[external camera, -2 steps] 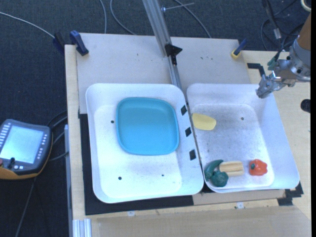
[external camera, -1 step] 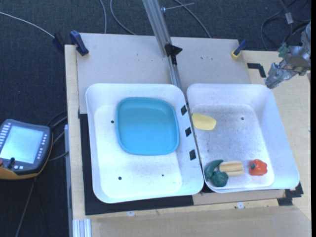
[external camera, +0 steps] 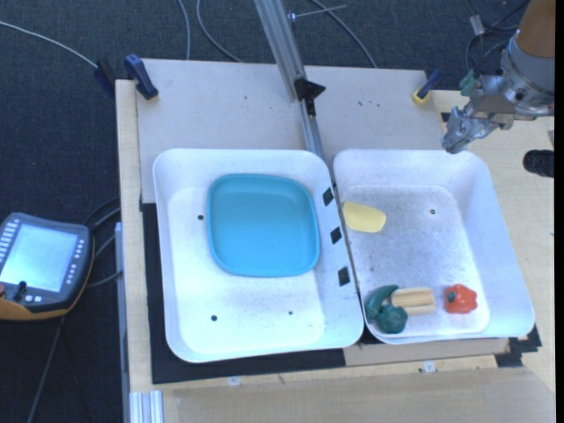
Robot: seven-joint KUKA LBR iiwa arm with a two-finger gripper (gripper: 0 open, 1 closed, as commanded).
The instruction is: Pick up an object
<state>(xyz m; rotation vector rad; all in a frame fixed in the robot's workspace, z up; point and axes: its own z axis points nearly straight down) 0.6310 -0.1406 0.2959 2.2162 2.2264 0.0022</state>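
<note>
Gripper (external camera: 458, 139): hung above the far rim of the right bin (external camera: 493, 236), nothing between its fingers; whether open or closed could not be told. Right bin held a yellow piece (external camera: 364, 218) by its left wall, and along the near edge a green item (external camera: 386, 310), touching a tan block (external camera: 413, 300), with a red item (external camera: 459, 299) near. Left bin (external camera: 176, 263) held one blue plate (external camera: 263, 225).
</note>
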